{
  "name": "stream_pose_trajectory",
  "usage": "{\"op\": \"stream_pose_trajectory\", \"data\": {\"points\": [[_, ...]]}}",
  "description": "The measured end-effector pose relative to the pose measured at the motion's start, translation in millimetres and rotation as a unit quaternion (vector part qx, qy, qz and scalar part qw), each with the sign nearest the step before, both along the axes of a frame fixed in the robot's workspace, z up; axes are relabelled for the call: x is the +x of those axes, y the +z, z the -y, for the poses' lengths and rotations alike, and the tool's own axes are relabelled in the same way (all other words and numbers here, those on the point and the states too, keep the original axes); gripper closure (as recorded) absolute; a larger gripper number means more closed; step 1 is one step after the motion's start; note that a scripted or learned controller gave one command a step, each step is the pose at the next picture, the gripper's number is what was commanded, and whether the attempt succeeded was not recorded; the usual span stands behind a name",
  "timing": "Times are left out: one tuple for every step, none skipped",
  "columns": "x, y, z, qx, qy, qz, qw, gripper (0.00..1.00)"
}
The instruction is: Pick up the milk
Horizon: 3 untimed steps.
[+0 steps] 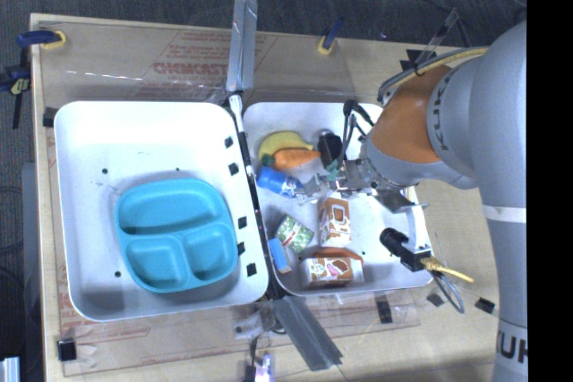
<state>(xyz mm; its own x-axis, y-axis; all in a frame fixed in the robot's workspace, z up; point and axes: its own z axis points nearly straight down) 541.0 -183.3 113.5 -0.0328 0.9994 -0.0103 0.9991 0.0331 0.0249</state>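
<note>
The milk is a small carton with brown and white printing, lying on its side in the right-hand bin, a little right of the frame's centre. Its long axis runs nearly up and down in the picture. A second brown carton of like colouring lies just below it, turned crosswise near the bin's lower wall. The two sit close together, seemingly apart.
</note>
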Motion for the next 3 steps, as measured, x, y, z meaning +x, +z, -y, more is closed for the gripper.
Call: {"op": "stream_pose_trajectory", "data": {"points": [[-41.8, -7.2, 9.4, -0.0038, -0.044, 0.007, 0.999, 0.0], [-49.3, -9.2, 4.4, 0.0032, -0.041, -0.009, 0.9991, 1.0], [-63.6, 42.2, -42.7, 0.0028, 0.106, -0.012, 0.9943, 1.0]]}}
